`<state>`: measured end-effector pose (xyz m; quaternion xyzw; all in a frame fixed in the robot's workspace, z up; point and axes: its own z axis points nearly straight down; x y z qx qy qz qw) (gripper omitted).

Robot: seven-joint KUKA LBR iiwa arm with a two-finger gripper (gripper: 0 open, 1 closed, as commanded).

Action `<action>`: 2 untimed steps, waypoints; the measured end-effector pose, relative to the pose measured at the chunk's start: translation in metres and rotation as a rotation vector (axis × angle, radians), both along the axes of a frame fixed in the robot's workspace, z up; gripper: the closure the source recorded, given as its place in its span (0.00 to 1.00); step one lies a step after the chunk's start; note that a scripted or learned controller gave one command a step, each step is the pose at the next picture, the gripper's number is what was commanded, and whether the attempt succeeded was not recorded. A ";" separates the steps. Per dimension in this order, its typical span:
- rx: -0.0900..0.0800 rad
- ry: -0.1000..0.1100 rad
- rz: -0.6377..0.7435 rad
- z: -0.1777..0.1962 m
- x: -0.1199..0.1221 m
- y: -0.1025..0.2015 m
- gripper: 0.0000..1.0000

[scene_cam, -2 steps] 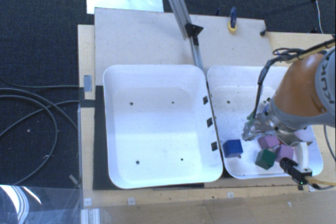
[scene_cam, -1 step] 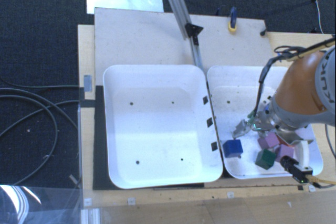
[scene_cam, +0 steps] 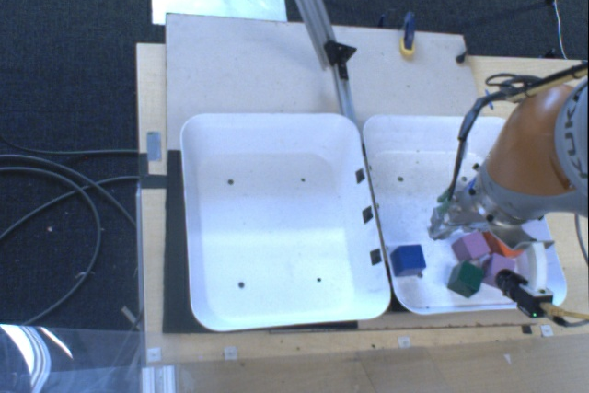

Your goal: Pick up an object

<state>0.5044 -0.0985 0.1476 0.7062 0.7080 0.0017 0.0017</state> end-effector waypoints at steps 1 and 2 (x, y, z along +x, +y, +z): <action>0.000 0.000 0.000 0.000 0.000 0.000 0.00; -0.004 0.005 -0.006 -0.060 0.032 -0.078 0.00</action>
